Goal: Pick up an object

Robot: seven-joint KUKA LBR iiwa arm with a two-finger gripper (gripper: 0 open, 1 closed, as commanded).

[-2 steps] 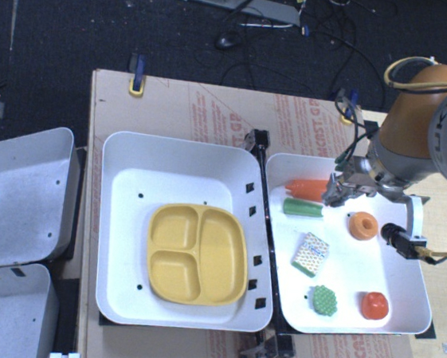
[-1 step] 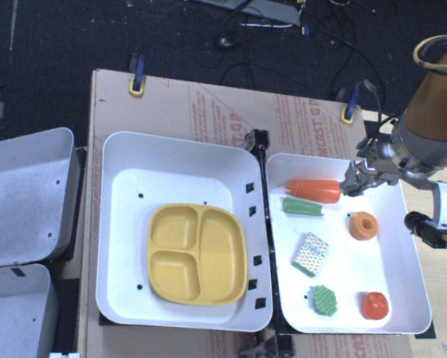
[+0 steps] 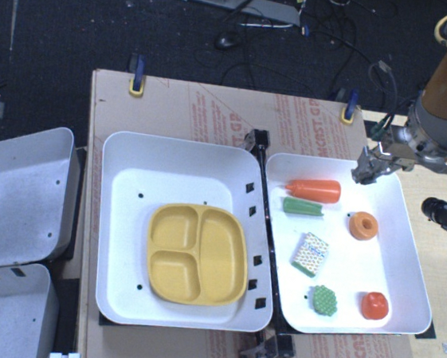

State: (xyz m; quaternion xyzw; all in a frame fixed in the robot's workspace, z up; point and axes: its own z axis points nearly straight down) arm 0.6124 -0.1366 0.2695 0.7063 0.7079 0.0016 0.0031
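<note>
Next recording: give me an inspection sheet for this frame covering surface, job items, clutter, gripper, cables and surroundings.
Surface: board with two white bins, left bin and right bin, side by side.
Job's things: right bin holds carrot, green piece, orange ring, patterned block, green knobbly item, red item.
Clutter: yellow divided tray in left bin.
Gripper: gripper over right bin's far edge, holding nothing visible; finger state unclear.
Cables: cables on dark floor.
Surroundings: two yellow clamps; more white bins at left.
</note>
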